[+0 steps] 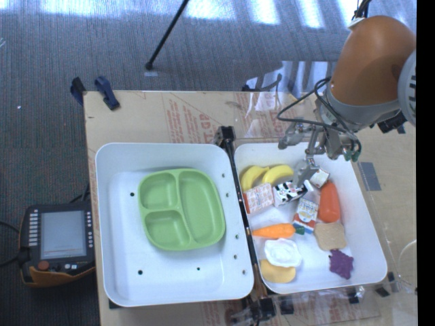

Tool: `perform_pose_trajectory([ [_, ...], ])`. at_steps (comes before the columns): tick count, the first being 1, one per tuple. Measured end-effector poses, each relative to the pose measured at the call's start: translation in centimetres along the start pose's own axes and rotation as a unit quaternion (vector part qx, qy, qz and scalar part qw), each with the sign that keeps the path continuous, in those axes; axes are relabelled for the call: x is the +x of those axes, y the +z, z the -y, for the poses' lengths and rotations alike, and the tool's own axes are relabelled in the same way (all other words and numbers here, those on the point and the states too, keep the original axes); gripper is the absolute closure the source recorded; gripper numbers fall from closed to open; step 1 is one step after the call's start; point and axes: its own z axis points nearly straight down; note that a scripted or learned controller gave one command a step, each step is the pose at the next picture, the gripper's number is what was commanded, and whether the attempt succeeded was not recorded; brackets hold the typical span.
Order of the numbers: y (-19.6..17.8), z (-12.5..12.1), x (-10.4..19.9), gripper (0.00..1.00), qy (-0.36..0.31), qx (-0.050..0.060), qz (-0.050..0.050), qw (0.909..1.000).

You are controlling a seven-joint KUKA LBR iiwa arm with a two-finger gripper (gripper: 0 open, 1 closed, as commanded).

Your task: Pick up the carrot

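The grey arm with its orange band [372,56] hangs over the bench's top right corner, at about two o'clock from the middle of the view. Below it sit two white bins side by side. The left bin [115,250] holds a green divided plate [181,208]. The right bin [370,240] is crowded with toy food. The gripper [307,171] sits low over that bin's far half, at twelve o'clock from the carrot; whether it is spread or pinched I cannot tell from here. Nothing shows between its tips. Two bananas [265,175] lie at the bin's ten o'clock. The carrot [275,231] lies on its side near the bin's middle, tip pointing to nine o'clock, apart from the gripper.
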Motion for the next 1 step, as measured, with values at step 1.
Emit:
perform_pose_trajectory([
  [1, 6.44, -1.05, 7.24, 0.00, -0.059, -0.001, -0.004, 0.9983],
])
